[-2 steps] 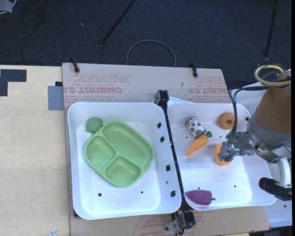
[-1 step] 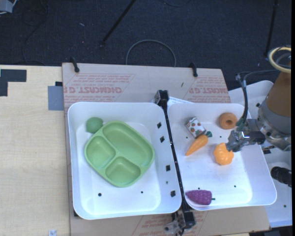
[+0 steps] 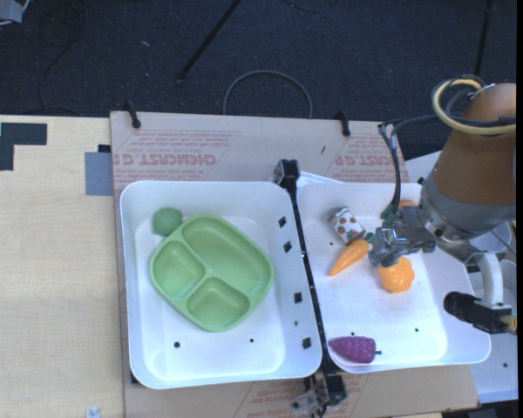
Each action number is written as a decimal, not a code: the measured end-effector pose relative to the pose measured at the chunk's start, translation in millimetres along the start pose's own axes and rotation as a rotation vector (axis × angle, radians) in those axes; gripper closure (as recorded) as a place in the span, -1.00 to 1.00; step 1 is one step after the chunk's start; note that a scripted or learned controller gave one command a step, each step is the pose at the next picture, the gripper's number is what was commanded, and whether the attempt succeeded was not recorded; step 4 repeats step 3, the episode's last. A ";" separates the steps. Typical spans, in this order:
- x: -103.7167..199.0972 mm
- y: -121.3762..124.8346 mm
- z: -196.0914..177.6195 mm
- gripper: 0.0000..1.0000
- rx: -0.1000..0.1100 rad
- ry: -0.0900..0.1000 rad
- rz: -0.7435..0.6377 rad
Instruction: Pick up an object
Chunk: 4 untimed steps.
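Observation:
The right bin [image 3: 436,342] holds an orange toy carrot [image 3: 349,257], a small patterned cup [image 3: 346,224] lying on its side, an orange rounded toy [image 3: 397,275] and a purple berry-like toy [image 3: 353,348] near the front edge. My gripper [image 3: 385,247] hangs low over this bin. It sits just right of the carrot's thick end and right above the orange rounded toy, and hides part of that toy's top. I see nothing lifted off the bin floor.
The left bin [image 3: 139,233] holds a green divided plate [image 3: 211,271] and a small green ball [image 3: 166,221]. A black divider [image 3: 300,268] runs between the bins. The arm's body [image 3: 475,168] looms over the right bin's far right side.

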<state>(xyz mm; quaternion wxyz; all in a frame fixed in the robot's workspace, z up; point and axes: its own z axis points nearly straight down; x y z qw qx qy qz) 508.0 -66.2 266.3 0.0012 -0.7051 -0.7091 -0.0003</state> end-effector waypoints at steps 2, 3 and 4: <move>99.6 9.5 15.3 1.00 0.005 -0.001 0.002; 155.4 4.9 22.8 1.00 0.006 -0.001 0.002; 155.4 4.9 22.8 1.00 0.006 -0.001 0.002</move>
